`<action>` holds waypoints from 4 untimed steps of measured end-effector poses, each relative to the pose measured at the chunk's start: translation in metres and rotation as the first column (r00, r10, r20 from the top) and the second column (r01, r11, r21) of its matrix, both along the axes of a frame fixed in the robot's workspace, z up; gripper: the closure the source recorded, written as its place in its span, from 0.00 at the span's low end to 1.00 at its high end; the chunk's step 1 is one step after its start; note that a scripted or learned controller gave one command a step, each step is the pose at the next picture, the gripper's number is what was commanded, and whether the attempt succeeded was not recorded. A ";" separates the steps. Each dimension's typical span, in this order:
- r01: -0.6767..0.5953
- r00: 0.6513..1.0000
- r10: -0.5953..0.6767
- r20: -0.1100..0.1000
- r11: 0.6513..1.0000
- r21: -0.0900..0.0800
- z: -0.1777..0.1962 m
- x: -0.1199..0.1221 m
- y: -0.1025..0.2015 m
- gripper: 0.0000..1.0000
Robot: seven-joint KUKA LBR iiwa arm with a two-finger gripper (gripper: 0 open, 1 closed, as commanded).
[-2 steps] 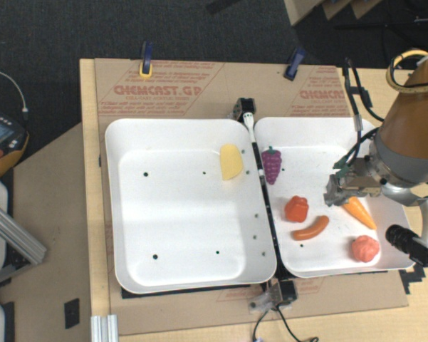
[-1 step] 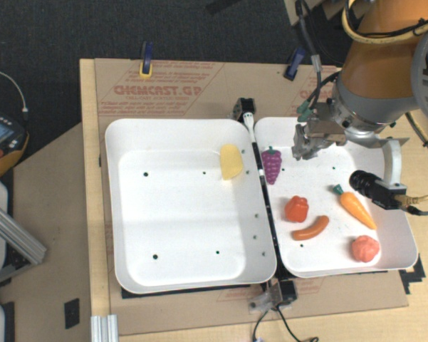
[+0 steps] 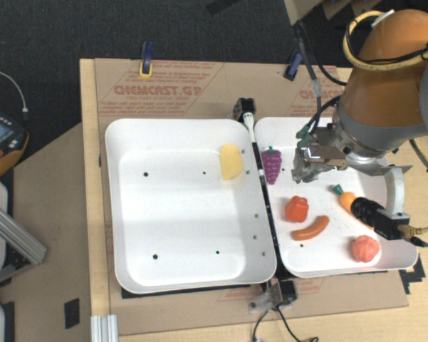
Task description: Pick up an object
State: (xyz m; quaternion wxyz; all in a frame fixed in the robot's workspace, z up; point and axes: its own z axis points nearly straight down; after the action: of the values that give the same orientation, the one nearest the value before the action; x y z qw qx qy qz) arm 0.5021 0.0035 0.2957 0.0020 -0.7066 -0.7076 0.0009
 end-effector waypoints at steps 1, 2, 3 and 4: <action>0.009 1.000 -0.009 -0.004 1.000 -0.002 -0.050 -0.025 -0.058 1.00; -0.005 1.000 0.005 0.014 1.000 -0.001 0.017 0.023 -0.010 1.00; 0.004 1.000 -0.004 -0.002 1.000 -0.001 -0.010 -0.025 -0.026 1.00; -0.004 1.000 0.004 0.007 1.000 -0.001 0.012 -0.022 0.023 1.00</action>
State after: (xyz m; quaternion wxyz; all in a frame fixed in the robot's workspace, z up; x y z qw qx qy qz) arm 0.4797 0.0266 0.3074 -0.0009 -0.7053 -0.7089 -0.0016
